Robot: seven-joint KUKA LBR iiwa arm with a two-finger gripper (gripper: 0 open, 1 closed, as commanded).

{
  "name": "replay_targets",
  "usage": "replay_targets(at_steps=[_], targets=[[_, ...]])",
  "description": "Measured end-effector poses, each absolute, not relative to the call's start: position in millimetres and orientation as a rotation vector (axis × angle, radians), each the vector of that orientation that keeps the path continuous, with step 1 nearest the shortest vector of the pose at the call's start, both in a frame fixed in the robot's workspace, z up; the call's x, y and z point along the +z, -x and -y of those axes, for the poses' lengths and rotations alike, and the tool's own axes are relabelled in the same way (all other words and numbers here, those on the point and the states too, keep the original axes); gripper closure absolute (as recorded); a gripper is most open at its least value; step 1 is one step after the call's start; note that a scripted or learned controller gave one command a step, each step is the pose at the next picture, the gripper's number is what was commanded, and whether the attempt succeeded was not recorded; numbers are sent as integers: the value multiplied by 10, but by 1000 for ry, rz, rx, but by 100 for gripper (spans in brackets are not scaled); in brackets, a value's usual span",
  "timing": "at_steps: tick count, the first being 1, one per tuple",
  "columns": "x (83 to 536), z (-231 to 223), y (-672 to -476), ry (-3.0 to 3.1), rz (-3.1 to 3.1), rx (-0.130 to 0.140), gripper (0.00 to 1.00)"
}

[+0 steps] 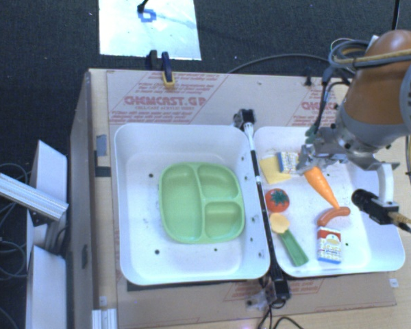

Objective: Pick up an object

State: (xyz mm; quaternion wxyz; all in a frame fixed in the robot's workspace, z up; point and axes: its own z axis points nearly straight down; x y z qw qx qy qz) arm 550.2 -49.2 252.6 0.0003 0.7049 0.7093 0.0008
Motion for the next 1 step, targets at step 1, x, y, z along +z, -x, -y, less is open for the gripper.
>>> replay_targets(at_steps=[1], targets=[[2475, 738, -5152, -2219, -2222, 1, 100]])
